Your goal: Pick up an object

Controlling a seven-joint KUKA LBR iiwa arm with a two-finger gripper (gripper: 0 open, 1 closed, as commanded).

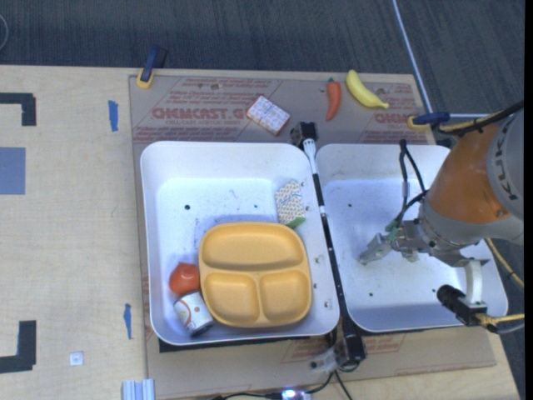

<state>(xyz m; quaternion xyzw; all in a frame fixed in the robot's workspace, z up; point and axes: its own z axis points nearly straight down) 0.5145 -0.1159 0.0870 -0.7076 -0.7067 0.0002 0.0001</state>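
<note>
Across the worktop (67,248) sit two white bins. Reaching into the right bin (366,298) from the frame's right edge, the arm (475,190) is cut off at its upper part, and its wrist hides part of the bin wall. Its jaws hang low over the bin floor; whether they are wide or narrow I cannot tell. Filling the left bin (166,190), a yellow divided tray (254,273) partly covers a red-orange ball (183,278) and a small can (192,312); a patterned pouch (289,202) lies behind.
</note>
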